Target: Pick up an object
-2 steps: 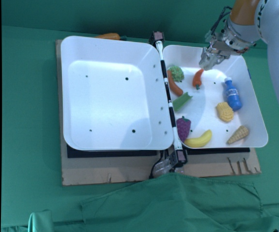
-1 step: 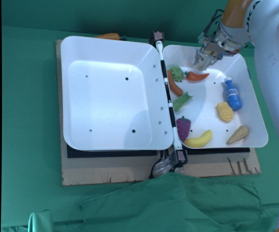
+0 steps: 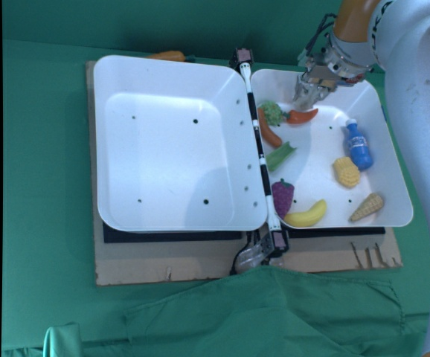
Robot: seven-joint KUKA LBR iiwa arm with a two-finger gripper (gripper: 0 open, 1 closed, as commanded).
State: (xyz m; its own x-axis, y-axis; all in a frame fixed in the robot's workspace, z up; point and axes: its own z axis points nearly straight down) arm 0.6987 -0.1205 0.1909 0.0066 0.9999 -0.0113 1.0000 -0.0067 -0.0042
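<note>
Gripper (image 3: 306, 100): we see it low over the far end of the right bin (image 3: 393, 199), just above the red pepper (image 3: 302, 115).
Jaws: we cannot tell whether they are apart or together.
Red pepper: lying in the bin beside the broccoli (image 3: 272, 111).
Other items: blue bottle (image 3: 359, 146), banana (image 3: 306, 215), ice-cream cone (image 3: 367, 207).
Left bin (image 3: 126, 80): beside the right one.

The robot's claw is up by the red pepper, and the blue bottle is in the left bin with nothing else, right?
Not quite. The gripper is by the red pepper, but the blue bottle lies in the right bin, among the other toy foods. The camera view shows it beside the pineapple.
</note>
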